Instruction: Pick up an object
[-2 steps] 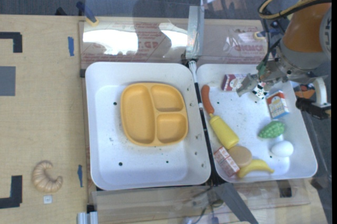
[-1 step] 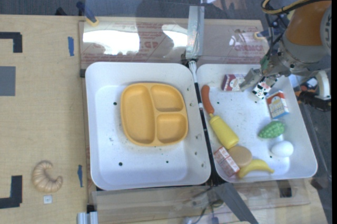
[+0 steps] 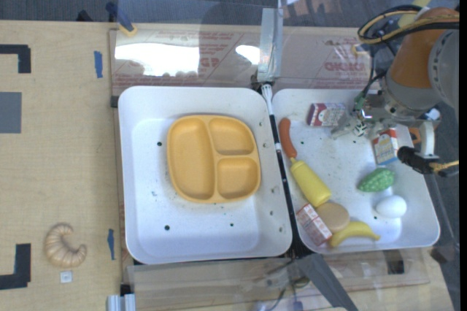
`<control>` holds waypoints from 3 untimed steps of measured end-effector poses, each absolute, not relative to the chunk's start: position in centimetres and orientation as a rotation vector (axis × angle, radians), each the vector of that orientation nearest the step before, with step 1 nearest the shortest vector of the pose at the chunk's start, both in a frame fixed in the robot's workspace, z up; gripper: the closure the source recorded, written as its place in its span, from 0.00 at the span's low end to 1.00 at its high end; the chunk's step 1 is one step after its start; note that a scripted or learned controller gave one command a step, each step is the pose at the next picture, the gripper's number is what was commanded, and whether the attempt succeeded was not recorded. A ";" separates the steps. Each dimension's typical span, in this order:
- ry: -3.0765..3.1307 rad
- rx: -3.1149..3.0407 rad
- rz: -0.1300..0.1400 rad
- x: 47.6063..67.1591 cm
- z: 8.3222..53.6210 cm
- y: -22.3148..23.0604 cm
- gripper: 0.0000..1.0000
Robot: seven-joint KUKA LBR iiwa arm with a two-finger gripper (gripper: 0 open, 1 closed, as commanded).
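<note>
The arm runs off the right edge, perhaps hiding its gripper.

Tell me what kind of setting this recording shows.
Most likely a robot grasping test bench, not a home: two shallow white bins side by side, toy food such as a banana, and black corner markers on the board.

Arm: rounded grey casing with a broad orange band above the wrist. Black and yellow cables loop over the band. Gripper: small metal-grey assembly carrying green and white fittings.
</note>
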State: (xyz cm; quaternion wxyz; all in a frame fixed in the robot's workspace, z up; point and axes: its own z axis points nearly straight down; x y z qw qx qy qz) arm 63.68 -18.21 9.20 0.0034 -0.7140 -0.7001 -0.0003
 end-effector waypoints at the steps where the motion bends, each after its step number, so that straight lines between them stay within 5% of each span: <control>1: -2.372 -2.067 -0.006 56.7 8.7 -15.0 0.00; 2: -2.517 -1.891 -0.003 61.3 16.8 -19.8 0.00; 3: -2.432 -1.989 -0.002 66.3 9.4 -19.4 0.00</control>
